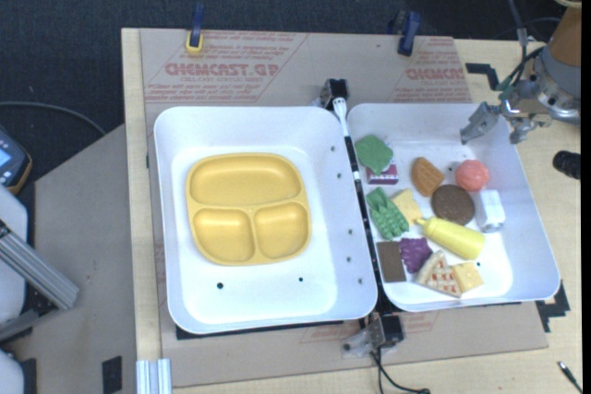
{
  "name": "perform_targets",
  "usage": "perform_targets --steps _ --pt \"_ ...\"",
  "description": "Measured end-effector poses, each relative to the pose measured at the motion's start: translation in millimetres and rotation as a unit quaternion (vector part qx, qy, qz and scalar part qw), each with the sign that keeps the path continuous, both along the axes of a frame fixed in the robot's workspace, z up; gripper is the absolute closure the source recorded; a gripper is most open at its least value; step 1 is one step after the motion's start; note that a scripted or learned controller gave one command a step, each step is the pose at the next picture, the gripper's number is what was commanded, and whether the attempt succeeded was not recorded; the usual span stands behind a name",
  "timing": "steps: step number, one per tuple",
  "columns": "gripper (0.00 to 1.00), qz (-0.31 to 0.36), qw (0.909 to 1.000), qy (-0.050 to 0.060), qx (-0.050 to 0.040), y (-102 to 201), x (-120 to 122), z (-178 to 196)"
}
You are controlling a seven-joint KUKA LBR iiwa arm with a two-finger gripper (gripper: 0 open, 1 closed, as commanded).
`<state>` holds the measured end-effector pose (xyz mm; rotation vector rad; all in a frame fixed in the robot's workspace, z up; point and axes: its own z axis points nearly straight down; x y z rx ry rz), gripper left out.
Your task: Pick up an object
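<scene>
Two-finger metal gripper (497, 121) hovering over far right corner of right shallow white bin (540, 240), arm reaching in from right; fingers seeming spread, gripping nothing. Target candidates lying clustered in that bin, toward its middle and near edge: round pink ball (472, 174) nearest gripper, brown round disc (452, 204) just nearer camera, yellow banana-shaped toy (452, 236), orange oval piece (426, 175), green leafy toy (374, 151). Gripper likely pausing high to choose target. Yellow three-compartment plastic tray (247, 206) sitting in left bin, well apart.
</scene>
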<state>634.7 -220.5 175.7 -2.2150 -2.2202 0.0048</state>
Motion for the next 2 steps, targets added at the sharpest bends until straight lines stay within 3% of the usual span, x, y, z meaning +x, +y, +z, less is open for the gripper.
perform_targets --steps 1,2 --pt "0.0 -0.001 1.0 0.001 0.0005 1.8 -11.1 -55.5" --pt "0.0 0.0 1.0 -0.005 0.0019 5.2 -7.8 -88.5"
